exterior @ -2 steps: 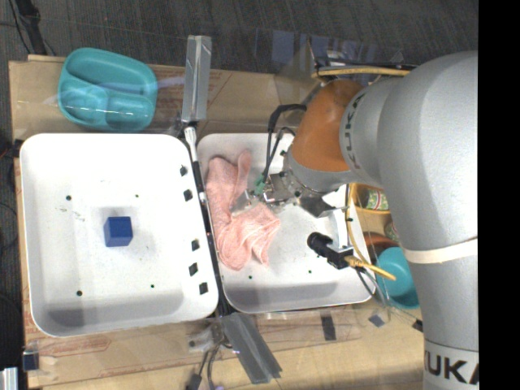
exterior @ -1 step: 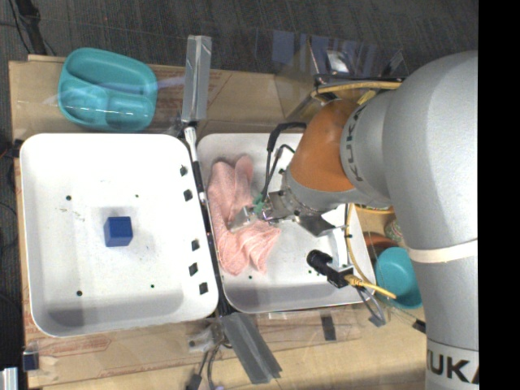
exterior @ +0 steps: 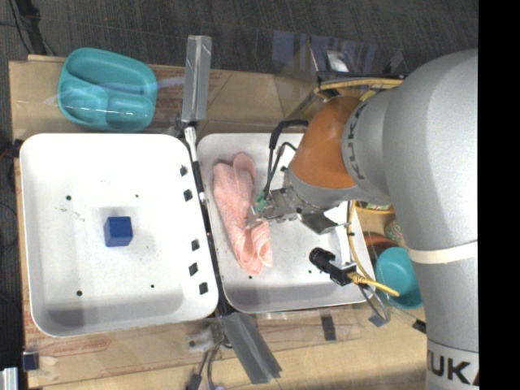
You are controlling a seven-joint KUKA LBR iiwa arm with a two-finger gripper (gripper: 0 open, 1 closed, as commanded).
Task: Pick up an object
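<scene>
Camera view shows you the grey KUKA arm with its orange band (exterior: 325,149) low over the right white bin (exterior: 284,297), its two-finger gripper (exterior: 264,208) down at the right edge of the crumpled pink cloth (exterior: 240,211) lying lengthwise along that bin's left side. You cannot tell how the tool is set, since the wrist hides most of it. A small blue cube (exterior: 119,231) sits alone in the left white bin (exterior: 49,218), well apart from the arm. Expect trouble with the cloth: being soft and loosely folded, it may give only a thin fold to pinch, so a lift could drag it or let it slip free. The bin's wall also stands near.
</scene>
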